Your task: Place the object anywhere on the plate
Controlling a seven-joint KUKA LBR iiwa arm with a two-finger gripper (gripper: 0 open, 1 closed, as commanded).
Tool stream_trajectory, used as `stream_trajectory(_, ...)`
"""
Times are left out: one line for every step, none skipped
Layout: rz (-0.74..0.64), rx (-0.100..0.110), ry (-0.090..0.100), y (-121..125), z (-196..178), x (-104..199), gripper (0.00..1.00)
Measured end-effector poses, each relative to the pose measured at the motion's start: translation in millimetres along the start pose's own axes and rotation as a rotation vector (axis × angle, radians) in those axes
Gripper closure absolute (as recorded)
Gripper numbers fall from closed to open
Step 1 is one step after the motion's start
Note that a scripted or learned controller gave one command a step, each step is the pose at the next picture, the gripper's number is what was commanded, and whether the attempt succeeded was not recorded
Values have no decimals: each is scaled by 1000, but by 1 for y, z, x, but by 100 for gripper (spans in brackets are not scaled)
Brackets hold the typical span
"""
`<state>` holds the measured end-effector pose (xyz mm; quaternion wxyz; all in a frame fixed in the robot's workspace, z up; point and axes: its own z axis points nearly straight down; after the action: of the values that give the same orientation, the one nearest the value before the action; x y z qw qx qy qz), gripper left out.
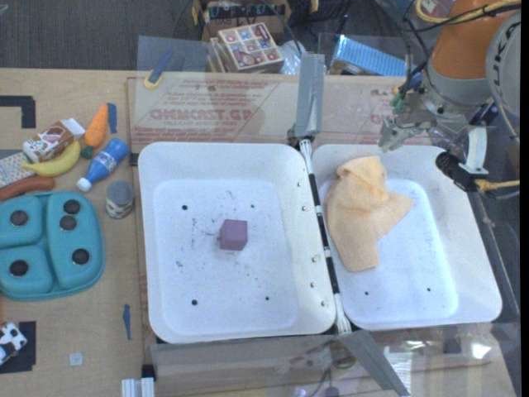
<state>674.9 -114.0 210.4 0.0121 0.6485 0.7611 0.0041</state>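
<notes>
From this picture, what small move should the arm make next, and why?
Probably a move left and down toward the purple block. The gripper hangs over the back edge of the right bin, near the yellow cloth, while the block lies alone in the left bin, apart from the arm. I see no plate, so approaching the block seems the sensible first step.

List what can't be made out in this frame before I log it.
- Gripper, camera view: small and blurred against the bench; open or shut can't be judged.
- Arm: cut off by the top and right edges.
- Right bin: floor beneath the yellow cloth is covered; anything underneath is hidden.
- Purple block in the left bin: too small to tell its material.
- Printed lettering on the board behind the bins: blurred.
</notes>
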Motion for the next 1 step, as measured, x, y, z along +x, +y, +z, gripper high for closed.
stream_trajectory(0,0,0,0,0,0,0)
